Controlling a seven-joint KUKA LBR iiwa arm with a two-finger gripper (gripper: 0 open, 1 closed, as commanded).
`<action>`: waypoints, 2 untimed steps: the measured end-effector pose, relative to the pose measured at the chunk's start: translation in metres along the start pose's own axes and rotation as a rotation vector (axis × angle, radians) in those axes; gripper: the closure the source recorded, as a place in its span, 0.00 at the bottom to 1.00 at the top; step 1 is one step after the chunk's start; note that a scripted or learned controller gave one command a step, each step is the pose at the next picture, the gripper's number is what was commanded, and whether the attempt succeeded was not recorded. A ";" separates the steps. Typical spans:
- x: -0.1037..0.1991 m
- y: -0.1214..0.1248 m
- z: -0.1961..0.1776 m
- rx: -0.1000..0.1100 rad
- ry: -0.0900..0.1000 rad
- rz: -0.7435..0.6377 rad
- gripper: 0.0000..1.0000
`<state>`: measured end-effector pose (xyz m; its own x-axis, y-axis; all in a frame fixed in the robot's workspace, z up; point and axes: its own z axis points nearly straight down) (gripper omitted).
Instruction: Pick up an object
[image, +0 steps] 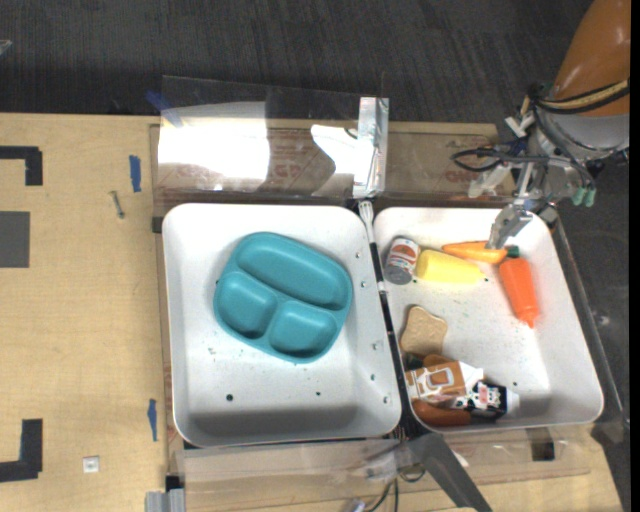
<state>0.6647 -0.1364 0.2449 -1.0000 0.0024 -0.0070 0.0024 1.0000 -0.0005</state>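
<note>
Hand (503, 238) hangs over the right bin's (570, 330) far edge, tip just above the carrot (519, 287); finger state not discernible. Arm cut off at frame's corner. Can (401, 260) and carton (440, 383) labels unreadable. Teal tray (283, 295) fills left bin (195, 350).

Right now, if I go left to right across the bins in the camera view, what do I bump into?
Teal tray → can → yellow block → carrot.
</note>
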 end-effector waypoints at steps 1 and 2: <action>0.016 -0.046 0.135 0.000 -0.008 0.046 0.00; 0.046 -0.077 0.158 -0.002 0.002 0.123 0.00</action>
<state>0.6198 -0.2132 0.0870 -0.9922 0.1246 -0.0048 0.1246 0.9922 0.0024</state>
